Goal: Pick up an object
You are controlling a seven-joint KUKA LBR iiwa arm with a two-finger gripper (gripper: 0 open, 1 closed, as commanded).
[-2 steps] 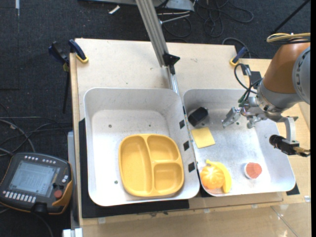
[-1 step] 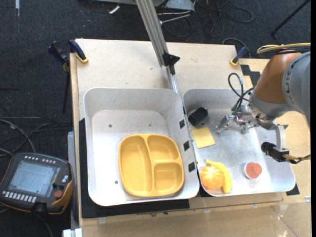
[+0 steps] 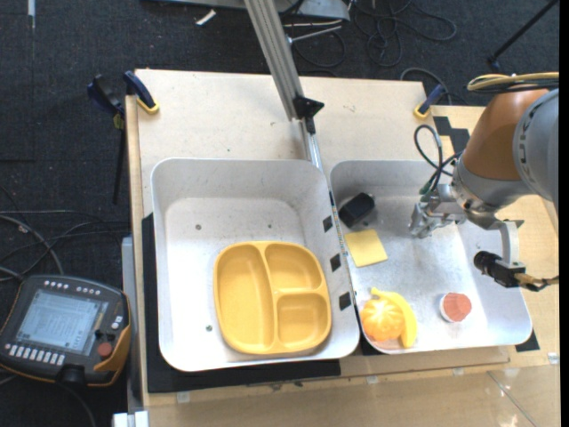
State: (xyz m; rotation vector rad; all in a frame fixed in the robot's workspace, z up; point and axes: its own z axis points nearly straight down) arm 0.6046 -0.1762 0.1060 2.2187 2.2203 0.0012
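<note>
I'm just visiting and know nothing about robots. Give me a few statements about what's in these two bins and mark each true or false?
1. The yellow divided tray lies in the left bin. True.
2. The orange fruit with the banana sits in the left bin. False: it sits at the near edge of the right bin.
3. The gripper holds the black object. False: the black object lies apart from it, near the bin's far left corner.
4. The yellow flat square lies just in front of the black object. True.
5. The small red round object rests on the tray. False: it lies on the right bin's floor.
</note>
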